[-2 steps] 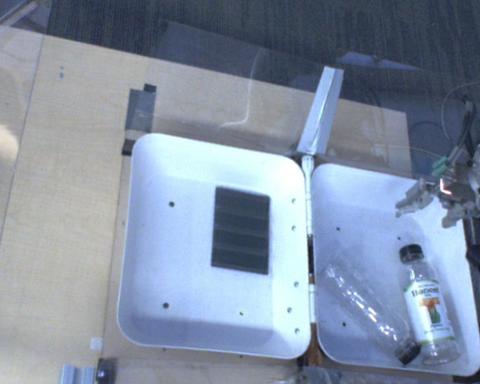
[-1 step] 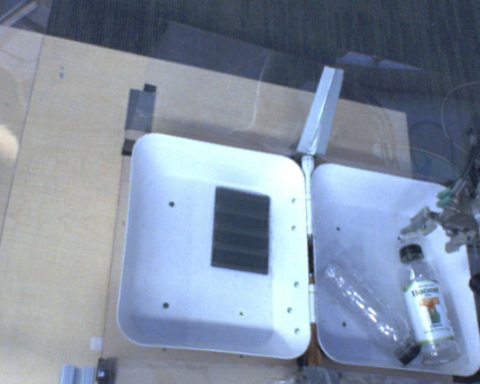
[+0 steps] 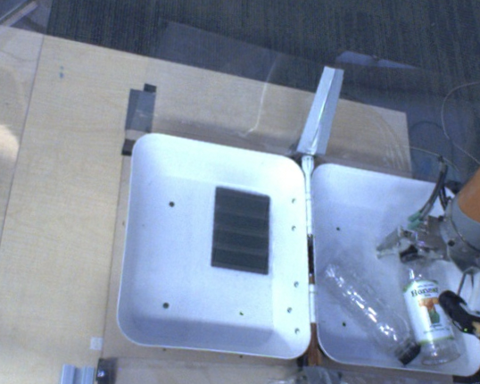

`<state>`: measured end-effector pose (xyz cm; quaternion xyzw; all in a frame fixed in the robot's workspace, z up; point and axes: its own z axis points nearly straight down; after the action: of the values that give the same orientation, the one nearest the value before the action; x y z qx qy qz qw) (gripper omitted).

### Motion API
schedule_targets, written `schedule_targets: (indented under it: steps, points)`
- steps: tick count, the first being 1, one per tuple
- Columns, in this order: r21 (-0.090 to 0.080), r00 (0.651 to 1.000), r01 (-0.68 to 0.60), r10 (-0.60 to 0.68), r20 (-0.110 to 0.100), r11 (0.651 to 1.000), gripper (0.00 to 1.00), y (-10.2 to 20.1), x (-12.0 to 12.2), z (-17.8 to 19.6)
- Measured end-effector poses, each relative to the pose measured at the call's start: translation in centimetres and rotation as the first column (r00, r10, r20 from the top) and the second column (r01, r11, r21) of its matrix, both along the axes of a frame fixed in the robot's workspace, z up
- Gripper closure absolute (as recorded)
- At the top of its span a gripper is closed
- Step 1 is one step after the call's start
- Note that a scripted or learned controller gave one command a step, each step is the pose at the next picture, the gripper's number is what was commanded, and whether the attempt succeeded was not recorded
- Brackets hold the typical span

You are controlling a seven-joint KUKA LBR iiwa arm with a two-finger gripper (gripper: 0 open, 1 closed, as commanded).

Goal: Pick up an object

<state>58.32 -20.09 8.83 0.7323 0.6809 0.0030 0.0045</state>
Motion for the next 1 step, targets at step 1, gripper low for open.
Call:
schedule_targets:
  steps: [1]
  points:
    - [-0.001, 0.969, -0.249, 0.249, -0.004, 0.969, 0.00, -0.04, 2.65, 2.45]
